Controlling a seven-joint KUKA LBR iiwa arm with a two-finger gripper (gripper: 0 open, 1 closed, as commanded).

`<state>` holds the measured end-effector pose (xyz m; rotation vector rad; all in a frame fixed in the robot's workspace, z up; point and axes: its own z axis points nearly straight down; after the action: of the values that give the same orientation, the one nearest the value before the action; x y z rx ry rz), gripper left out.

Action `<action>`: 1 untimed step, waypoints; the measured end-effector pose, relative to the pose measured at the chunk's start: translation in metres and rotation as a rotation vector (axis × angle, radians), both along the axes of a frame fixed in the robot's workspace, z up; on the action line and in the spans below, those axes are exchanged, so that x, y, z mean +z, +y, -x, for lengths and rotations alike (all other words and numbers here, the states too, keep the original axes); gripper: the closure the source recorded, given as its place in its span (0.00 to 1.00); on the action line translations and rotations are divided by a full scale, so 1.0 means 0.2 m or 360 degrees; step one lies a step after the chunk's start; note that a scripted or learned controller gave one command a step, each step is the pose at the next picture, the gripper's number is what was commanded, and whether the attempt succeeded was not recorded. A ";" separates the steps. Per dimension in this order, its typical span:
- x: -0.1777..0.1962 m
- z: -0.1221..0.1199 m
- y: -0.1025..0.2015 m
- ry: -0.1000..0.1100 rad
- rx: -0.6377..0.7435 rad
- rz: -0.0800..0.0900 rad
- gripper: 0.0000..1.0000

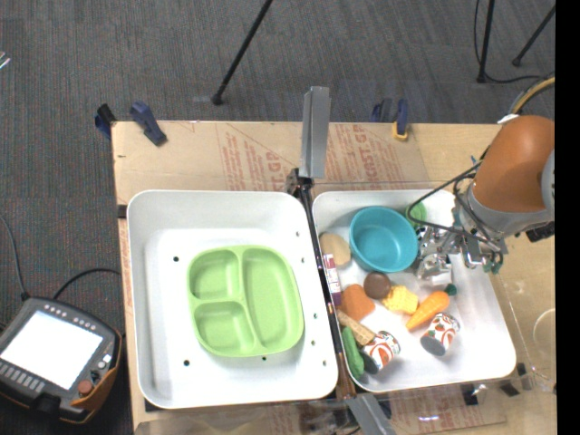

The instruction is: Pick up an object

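Orange-banded grey arm [513, 172], seemingly metallic tool [441, 256]

Legible markings: one only, partial.
Red printed lettering on the cardboard sheet [236, 157] under the bins, seen upside down; appears to read "DO NOT…", remainder indistinct. No other text readable.

even overhead light, slightly soft

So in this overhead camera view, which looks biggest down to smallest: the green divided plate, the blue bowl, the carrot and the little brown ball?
1. Green divided plate
2. Blue bowl
3. Carrot
4. Brown ball
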<state>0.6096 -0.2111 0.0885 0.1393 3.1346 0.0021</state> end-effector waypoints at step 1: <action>0.00 0.00 0.00 0.0001 0.0001 0.0000 0.00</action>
<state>0.6094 -0.2111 0.0883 0.1388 3.1355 0.0019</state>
